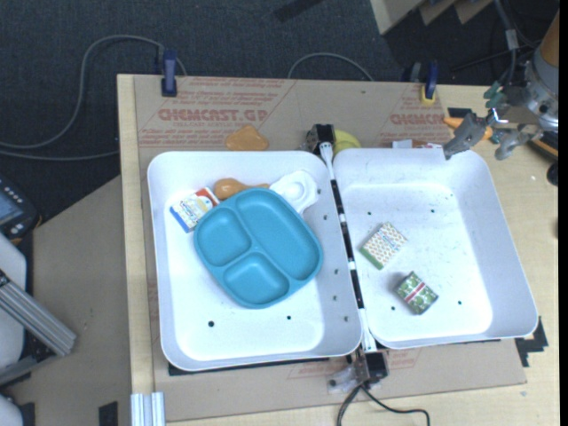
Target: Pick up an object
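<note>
My gripper [485, 138] hangs open above the far right corner of the right bin [461, 193], with nothing between its fingers. Two small things lie in that bin: a pale patterned packet [383, 244] near the middle and a green packet [415, 292] closer to the front. The left bin [177, 309] holds a blue divided plate [257, 247]. Tucked along the plate's far edge are a small white and blue carton [193, 209], an orange lump [229, 187] and a white cup [297, 187].
Behind the bins, on the brown board, lie an orange piece [247, 138], a black part [319, 136] and a yellow object [346, 140]. Blue clamps [168, 65] [429, 80] grip the board's far edge. Cables run over the dark floor beyond.
</note>
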You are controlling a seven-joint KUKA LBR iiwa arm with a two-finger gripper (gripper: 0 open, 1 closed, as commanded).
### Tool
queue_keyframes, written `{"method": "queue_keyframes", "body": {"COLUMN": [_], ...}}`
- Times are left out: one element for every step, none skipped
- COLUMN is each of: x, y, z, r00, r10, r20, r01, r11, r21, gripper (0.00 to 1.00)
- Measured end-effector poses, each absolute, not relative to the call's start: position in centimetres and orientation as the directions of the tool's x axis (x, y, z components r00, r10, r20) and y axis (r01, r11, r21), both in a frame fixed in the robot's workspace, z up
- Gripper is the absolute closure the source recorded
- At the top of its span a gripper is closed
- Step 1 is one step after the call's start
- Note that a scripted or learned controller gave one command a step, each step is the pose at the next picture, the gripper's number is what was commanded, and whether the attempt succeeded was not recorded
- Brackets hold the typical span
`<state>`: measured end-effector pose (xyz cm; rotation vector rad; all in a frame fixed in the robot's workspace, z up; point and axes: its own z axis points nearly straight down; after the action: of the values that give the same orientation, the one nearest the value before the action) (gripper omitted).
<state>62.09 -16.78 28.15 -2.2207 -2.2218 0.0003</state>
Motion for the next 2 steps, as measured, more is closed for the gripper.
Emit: {"method": "queue_keyframes", "body": {"x": [57.0, 50.8], "y": [-12.1, -10.5], "z": [13.7, 14.1], "r00": [-0.001, 0.002], "r10": [1.000, 1.000], "r20": [0.006, 0.003], "r01": [1.000, 1.000], "r11": [0.001, -0.002], "r21": [-0.017, -0.007], "gripper": [0.00, 0.00]}}
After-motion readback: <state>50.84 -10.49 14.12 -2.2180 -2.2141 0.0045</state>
